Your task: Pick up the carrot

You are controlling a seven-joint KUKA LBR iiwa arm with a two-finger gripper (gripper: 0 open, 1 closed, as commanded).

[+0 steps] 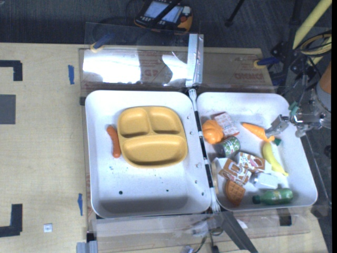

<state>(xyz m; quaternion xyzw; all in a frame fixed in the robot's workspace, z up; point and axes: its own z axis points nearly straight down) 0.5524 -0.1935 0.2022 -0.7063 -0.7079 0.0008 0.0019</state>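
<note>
Grey arm reaches in from three o'clock, its two-finger gripper [277, 125] low over the right white bin [308, 183], grip unclear. Tapered orange carrot [254, 130] lies just beside it at nine o'clock. Left white bin [100, 162] holds a yellow divided plate [152, 136].

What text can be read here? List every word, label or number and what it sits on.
No text reads clearly enough to quote.
Cardboard behind the bins: faint print, too blurred to read.
Pendant screen at the top: lit, too small to read.
Snack packets in the right bin: printed, illegible.
Green can: label unreadable.
</note>
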